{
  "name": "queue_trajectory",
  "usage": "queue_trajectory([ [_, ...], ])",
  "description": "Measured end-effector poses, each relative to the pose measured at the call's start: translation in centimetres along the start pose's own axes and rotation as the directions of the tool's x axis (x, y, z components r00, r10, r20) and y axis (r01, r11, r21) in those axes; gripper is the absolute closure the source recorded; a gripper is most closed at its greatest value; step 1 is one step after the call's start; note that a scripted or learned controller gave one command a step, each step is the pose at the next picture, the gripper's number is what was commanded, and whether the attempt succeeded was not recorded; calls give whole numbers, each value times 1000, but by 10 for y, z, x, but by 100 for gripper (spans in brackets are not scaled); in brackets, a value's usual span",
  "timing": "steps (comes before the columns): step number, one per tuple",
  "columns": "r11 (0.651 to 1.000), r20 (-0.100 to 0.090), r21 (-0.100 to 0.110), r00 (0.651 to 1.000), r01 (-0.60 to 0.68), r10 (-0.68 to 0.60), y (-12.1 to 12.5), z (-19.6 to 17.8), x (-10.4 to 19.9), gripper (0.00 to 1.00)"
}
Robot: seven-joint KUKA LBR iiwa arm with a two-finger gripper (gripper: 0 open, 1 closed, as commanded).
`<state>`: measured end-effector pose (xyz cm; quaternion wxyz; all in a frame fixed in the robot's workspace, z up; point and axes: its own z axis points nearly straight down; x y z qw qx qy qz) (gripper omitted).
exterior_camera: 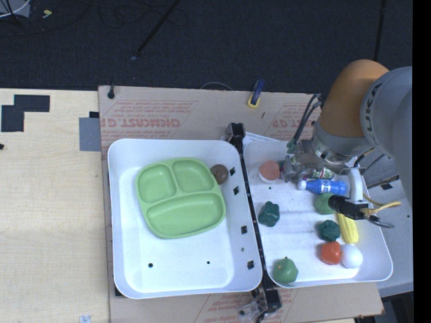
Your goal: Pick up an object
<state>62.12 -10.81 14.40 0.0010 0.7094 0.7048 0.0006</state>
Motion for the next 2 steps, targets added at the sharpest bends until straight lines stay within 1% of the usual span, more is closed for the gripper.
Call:
queue_trajectory([
  [2,1000,0,0,1000,6,-6,0,-85,-4,100],
])
